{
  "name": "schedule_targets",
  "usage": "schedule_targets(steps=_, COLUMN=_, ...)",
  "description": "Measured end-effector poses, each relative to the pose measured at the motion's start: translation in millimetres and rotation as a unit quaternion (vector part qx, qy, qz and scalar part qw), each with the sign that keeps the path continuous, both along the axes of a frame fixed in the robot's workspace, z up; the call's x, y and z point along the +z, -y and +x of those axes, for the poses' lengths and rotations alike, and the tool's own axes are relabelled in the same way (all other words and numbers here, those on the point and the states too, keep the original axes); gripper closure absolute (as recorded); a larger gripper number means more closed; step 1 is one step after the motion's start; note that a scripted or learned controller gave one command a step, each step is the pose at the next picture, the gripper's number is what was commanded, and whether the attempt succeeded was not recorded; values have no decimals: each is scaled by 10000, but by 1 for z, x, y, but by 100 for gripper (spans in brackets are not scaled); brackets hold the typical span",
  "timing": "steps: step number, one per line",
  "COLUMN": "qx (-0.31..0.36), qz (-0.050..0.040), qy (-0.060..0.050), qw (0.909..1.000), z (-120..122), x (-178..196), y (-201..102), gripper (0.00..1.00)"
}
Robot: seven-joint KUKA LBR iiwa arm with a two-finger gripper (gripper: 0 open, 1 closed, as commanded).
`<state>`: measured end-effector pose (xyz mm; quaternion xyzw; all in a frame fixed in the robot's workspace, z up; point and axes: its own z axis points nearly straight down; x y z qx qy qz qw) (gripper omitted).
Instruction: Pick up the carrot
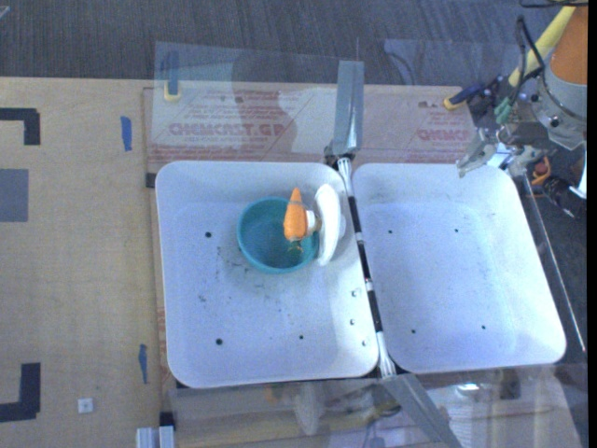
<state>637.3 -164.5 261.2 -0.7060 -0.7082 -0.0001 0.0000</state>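
An orange carrot [296,216] lies on the right rim of a teal bowl [272,237] in the left bin [187,278]. A white object [328,222] leans against the bowl's right side. My gripper [485,154] hangs at the far right corner of the right bin [466,287], well away from the carrot, with nothing between its fingers.
A clear panel and a grey divider post [348,110] stand behind the bins. Cables and the arm's orange band [569,54] crowd the upper right. The wooden bench [75,250] extends to the left, marked with black and blue tape.
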Motion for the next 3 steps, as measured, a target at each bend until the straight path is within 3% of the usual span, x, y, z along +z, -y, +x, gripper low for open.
schedule_targets(steps=1, qx=136, qz=2, qy=-4, qw=9999, z=-62, x=2, y=-103, gripper=0)
schedule_targets(steps=2, qx=21, qz=2, qy=-11, qw=10000, z=-105, x=-77, y=-191, gripper=0)
schedule_targets(steps=3, qx=244, qz=-9, qy=-75, qw=9997, z=-55, x=-80, y=-209, gripper=0)
